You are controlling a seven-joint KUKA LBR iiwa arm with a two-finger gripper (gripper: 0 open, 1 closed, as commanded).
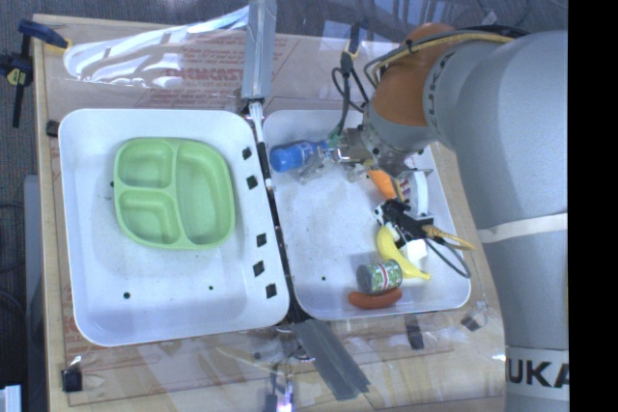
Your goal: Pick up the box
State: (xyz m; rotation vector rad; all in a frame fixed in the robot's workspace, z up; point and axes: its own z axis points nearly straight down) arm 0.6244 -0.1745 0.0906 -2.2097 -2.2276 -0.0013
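I see the gripper (325, 159) low over the far edge of the right bin (319, 236), just beside a blue bottle (290, 155) lying near that bin's far left corner. Whether it is released or clenched I cannot tell. The box (422, 195) seems to be the white flat-sided piece against the right wall, partly under the arm (502, 130), though I cannot be sure. Near the bin's near right corner lie a banana (394, 251), a can (379, 277) with a label too small to read, and a sausage (375, 299). The left bin (87, 285) holds a green divided plate (174, 193). The arm's base reads "UKA".
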